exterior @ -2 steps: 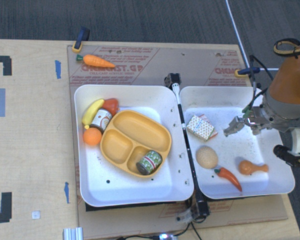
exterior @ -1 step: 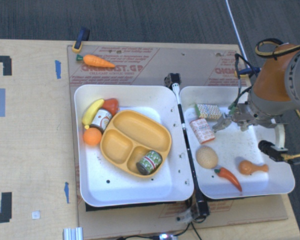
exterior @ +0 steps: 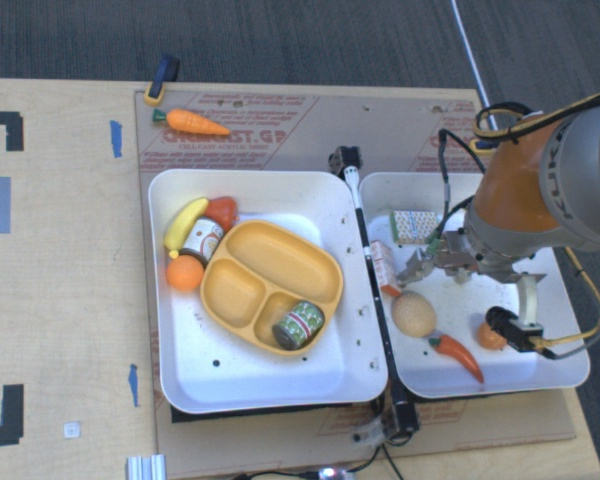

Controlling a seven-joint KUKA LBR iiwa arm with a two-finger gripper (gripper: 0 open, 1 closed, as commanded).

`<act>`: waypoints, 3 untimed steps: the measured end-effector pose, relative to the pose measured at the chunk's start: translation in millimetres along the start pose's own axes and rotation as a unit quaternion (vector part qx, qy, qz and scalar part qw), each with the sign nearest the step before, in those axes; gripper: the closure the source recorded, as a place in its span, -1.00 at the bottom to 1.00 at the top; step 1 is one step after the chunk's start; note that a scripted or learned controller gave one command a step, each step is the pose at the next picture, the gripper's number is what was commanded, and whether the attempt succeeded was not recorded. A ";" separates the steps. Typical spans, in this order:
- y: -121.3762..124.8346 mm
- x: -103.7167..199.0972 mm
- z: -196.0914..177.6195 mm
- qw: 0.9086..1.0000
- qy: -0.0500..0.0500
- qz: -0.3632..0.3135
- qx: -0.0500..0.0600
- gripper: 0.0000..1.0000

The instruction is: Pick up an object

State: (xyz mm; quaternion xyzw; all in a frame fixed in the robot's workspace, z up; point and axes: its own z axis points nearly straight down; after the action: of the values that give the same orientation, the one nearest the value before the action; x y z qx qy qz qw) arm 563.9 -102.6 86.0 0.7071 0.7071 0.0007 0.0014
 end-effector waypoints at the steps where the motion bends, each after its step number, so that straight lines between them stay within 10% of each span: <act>1: -74.7 -1.1 -0.3 1.000 0.000 0.000 0.001 -1.00; 2: -78.3 -103.5 -1.1 1.000 0.003 -0.002 -0.001 -1.00; 3: -78.2 -105.9 -11.0 1.000 0.000 0.000 -0.003 1.00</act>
State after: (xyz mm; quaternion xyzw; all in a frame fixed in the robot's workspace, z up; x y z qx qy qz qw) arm 485.6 -208.5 96.9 0.7068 0.7074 0.0024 0.0033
